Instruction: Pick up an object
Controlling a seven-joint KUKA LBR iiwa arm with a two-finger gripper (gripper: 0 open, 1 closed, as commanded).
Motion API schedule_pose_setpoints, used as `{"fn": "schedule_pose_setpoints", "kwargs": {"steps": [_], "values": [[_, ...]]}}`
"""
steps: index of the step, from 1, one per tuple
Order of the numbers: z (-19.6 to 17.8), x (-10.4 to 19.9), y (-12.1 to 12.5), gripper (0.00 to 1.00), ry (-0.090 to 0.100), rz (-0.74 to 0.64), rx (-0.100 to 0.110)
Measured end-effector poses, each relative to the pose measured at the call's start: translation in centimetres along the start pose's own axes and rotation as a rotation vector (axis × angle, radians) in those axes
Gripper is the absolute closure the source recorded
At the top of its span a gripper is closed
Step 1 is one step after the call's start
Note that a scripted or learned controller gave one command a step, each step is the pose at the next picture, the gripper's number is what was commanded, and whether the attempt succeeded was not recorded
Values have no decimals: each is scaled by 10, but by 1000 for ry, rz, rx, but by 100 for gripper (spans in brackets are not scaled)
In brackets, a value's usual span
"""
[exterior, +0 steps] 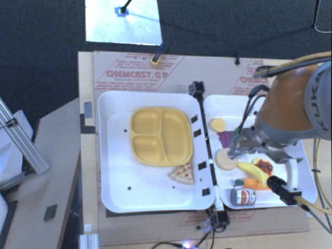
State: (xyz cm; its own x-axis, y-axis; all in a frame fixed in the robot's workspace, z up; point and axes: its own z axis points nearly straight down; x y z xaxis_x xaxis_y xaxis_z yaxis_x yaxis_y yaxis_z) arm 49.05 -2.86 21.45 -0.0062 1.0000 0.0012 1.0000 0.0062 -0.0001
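Camera view puts the flat round tan plastic cookie [226, 161] just below and left of the gripper [236, 148], touching or nearly touching its tip; I cannot tell the gripper's state. It looks light, stiff and smooth, so its thin edges likely offer the best hold, though it may slip. Just right of it lies a curved yellow plastic banana [252, 171]; above the tool sit purple toy grapes [226, 137]. All rest in the right shallow white bin [309, 193].

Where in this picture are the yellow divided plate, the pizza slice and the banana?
yellow divided plate [161, 135], camera view, centre divider.
pizza slice [182, 174], camera view, its middle.
banana [252, 171], camera view, mid-length.
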Motion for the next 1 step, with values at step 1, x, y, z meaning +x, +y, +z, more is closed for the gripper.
{"fn": "schedule_pose_setpoints", "kwargs": {"steps": [1], "values": [[-2, -2, 5, 100, -1, 3, -2]]}}
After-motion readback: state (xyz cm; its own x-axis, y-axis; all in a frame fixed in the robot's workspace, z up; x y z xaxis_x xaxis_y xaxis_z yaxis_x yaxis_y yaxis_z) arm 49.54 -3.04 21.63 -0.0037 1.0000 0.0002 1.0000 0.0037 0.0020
